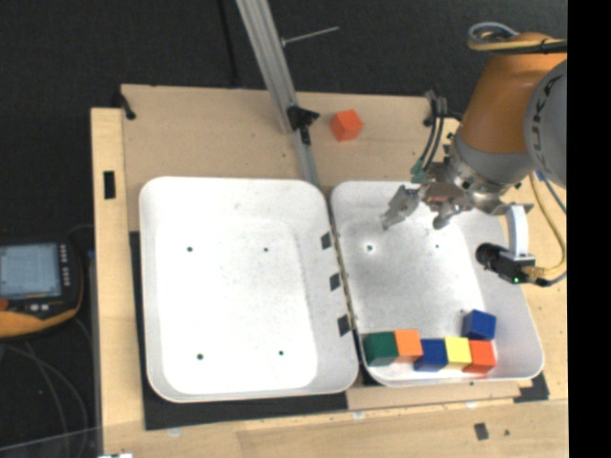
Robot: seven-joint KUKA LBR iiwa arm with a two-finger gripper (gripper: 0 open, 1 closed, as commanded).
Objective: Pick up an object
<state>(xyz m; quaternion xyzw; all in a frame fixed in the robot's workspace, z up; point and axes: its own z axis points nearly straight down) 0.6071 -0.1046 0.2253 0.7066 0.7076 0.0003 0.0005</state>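
Several small cubes lie along the near edge of the right bin [449, 280]: a green cube [380, 347], an orange one [409, 343], a blue one [431, 353], a yellow one [458, 351] and an orange-red one [482, 354], with another blue cube [479, 324] just behind them. My gripper [418, 212] hangs over the far part of the right bin, well away from the cubes. Its two fingers are spread apart with nothing between them.
An orange cube [347, 125] sits on the bench behind the bins. The left bin [234, 284] lies beside the right one. A slanted metal rail [272, 60] crosses the back of the bench. A handheld device [33, 280] rests at the far left.
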